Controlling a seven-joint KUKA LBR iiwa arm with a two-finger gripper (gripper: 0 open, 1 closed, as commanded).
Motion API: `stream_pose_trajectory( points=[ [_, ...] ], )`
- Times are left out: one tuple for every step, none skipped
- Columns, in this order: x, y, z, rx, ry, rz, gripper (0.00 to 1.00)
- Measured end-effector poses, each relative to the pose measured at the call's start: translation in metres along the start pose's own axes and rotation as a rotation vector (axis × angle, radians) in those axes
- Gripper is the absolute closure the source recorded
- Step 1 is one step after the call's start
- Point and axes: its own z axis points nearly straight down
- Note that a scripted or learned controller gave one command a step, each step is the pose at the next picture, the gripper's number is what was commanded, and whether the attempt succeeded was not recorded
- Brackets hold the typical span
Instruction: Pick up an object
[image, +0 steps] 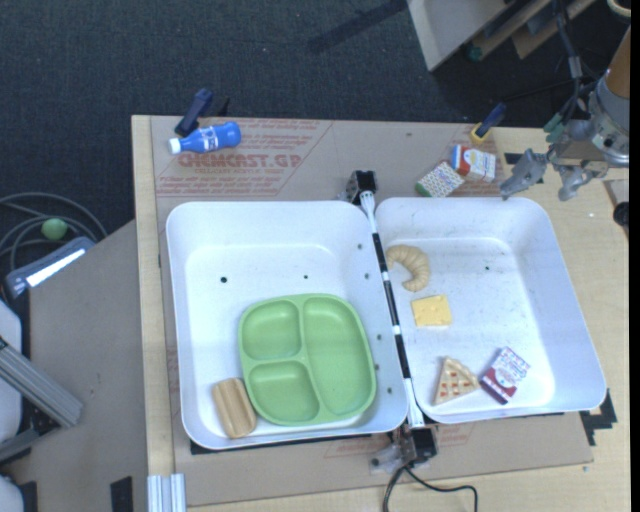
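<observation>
A robotics lab. A cardboard-topped bench (300, 150) carries two shallow white bins (200, 240) holding toy food, with cables (20, 235) coiled on dark carpet (100, 60) beside it.

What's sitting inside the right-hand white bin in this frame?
The right white bin holds a tan croissant, a yellow cheese square, a pizza slice and a small red-and-white packet. Anything beneath them is covered.
</observation>
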Motion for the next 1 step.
stream_pose_trajectory(
  points=[
    [0.0585, -0.0348, 0.1419, 0.005, 0.002, -0.001, 0.0]
  ],
)
